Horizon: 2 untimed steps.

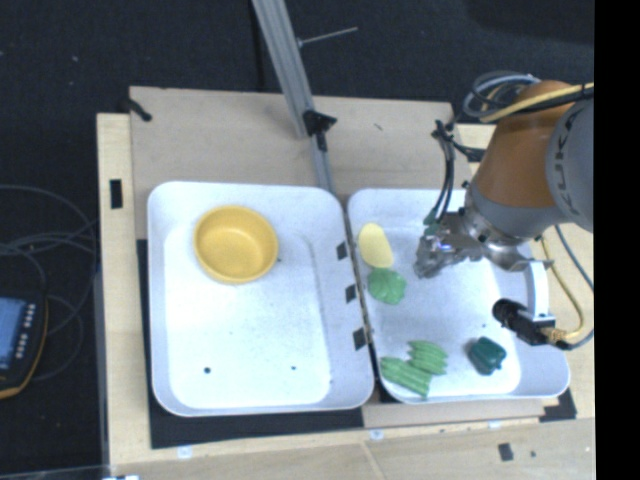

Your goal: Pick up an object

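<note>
A tan counter point(220, 128) is carrying two shallow white bins side by side, the left bin point(170, 368) and the right bin point(545, 373), their inner edges touching. A grey metal rail point(283, 48) is slanting down from the top toward the seam between them. At the far left, on the dark floor point(60, 88), a handheld screen device point(15, 338) is lying among thin cables point(60, 228).
</note>
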### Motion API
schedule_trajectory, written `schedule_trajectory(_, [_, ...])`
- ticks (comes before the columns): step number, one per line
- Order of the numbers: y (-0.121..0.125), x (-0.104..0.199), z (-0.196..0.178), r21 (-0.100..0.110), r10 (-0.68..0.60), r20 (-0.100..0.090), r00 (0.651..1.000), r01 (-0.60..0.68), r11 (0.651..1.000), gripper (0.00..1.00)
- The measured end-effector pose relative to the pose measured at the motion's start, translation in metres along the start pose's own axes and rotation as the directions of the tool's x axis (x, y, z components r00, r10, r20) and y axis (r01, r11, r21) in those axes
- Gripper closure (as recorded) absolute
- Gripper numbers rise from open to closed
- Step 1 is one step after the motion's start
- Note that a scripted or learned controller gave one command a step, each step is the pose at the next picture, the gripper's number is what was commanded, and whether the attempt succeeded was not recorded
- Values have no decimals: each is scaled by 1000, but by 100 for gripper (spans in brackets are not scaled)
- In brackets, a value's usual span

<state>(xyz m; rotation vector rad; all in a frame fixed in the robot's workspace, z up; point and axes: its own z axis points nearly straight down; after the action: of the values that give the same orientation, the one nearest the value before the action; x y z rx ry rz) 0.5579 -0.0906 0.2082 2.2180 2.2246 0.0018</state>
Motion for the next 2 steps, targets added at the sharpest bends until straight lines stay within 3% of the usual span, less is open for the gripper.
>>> schedule_trajectory(2, [-18, 112, -21, 0, -2, -1, 1000, 2, 1000, 100])
